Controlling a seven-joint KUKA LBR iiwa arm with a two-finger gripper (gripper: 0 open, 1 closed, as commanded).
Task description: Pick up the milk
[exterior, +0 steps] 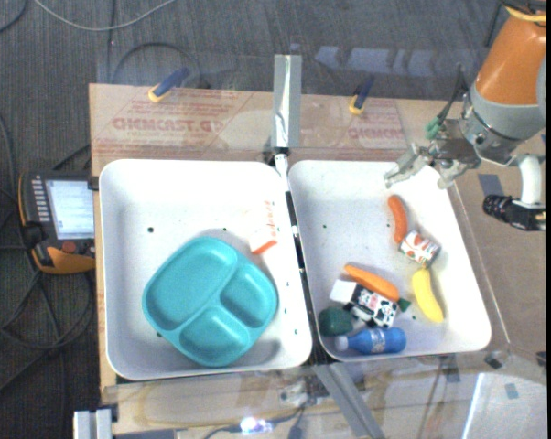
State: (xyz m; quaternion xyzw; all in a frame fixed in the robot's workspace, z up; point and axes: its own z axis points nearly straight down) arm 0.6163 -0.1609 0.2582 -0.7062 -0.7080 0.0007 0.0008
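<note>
The milk (368,304) is a small white carton with black cow patches. It lies on its side near the front of the right bin (335,204), between a carrot and a blue bottle. My gripper (419,176) hangs over the bin's far right corner, well behind the milk. Its fingers (397,175) are spread open with nothing between them.
Around the milk lie a carrot (372,280), a dark green object (334,320), a blue bottle (377,340), a banana (428,295), a small can (419,248) and a sausage (398,217). The left bin (129,208) holds a teal divided plate (211,300) and a small orange piece (264,244).
</note>
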